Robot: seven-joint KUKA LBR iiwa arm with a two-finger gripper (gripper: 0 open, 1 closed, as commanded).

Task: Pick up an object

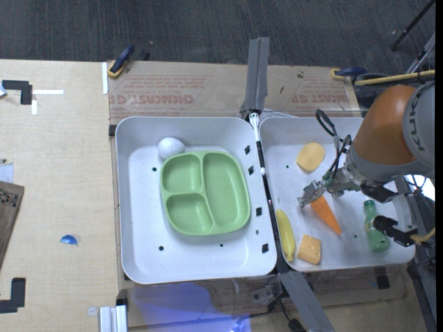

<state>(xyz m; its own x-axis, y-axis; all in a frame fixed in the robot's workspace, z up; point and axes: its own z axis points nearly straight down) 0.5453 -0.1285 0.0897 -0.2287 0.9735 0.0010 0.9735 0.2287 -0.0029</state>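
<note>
Two white bins sit on the bench. The carrot [326, 214] lies mid-floor of the right bin [291, 133], the end effector [313, 194] just above its top end, whether spread or closed I cannot tell. Approach step; next, lowering and closing on it.

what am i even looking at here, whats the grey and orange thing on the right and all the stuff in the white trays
It is one photo from a camera fixed above a workbench, looking down at a slant. The grey and orange thing is a robot arm reaching in from the right. At its end is a two-finger gripper, a simple claw for picking things up.

Two shallow white bins sit side by side. The left bin holds a green divided plate and a small white ball. The right bin holds toy food: a banana, a carrot, two yellow-orange chunks and a green bottle.

The gripper hangs right by the carrot's top end; I cannot tell whether it grips anything.
</note>
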